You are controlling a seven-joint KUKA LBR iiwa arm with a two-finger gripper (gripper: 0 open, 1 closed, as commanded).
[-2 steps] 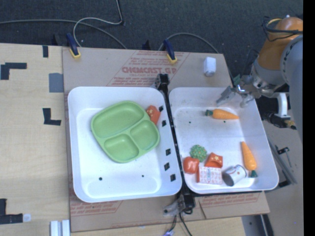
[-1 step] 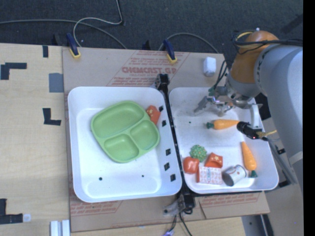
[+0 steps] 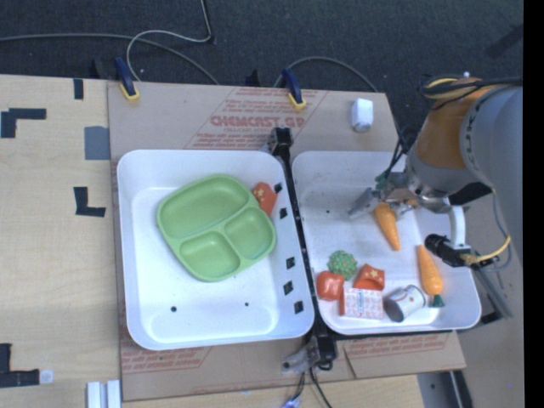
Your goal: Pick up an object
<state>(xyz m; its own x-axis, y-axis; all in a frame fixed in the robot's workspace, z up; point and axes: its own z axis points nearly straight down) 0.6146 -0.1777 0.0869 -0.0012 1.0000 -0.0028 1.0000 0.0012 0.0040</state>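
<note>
My gripper hangs low over the upper middle of the right bin, below the arm's orange band. An orange carrot lies slanted just under and to the right of it, its upper end touching or hidden by the gripper. A second carrot lies near the bin's right wall. Along the front of this bin sit a broccoli piece, two red toy foods, a white and red box and a small silver can.
The left bin holds a green divided plate with a small red piece at its right rim. A white object rests on the cardboard behind the right bin. Cables run across the dark floor at the back.
</note>
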